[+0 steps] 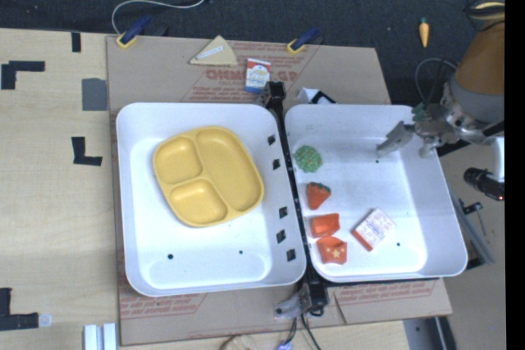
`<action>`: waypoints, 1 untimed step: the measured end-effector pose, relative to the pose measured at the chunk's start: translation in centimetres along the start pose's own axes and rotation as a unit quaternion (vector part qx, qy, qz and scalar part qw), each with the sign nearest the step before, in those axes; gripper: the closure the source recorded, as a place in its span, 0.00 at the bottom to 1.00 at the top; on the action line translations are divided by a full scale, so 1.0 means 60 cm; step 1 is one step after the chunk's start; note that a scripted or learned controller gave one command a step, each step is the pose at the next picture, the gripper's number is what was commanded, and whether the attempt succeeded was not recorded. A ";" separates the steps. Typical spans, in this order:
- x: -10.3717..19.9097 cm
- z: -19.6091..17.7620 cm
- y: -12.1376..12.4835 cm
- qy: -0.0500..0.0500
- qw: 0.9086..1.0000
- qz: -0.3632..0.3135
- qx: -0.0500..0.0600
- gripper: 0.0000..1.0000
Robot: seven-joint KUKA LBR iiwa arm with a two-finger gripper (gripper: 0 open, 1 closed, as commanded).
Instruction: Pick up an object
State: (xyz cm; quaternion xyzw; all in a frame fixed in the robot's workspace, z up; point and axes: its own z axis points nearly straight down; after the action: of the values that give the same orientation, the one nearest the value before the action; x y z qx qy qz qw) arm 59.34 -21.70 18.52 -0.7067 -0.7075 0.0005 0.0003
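On the bench: two white bins, arm at the right bin's far rim.
The left bin (131, 201) holds a yellow divided plate (207, 174). The right bin (410, 184) holds a green ball (308, 158), red pieces (326, 225) and a small carton (373, 229); the end effector (392, 141) hangs over it, grip state unclear.

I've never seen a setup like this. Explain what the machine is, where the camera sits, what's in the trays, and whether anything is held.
One camera looks down at a slant on a bench. The grey arm with an orange band reaches in from the right; its gripper is over the right bin, with nothing seen between its jaws. The left bin holds a yellow divided plate. The right bin holds a green ball, a strawberry, two red pieces and a small carton.
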 end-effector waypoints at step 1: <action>0.104 0.160 0.014 0.000 1.000 -0.001 -0.001 0.00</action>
State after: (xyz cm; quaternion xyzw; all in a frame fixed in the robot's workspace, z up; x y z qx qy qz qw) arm 60.15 -15.46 8.90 -0.7063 -0.7079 -0.0004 0.0000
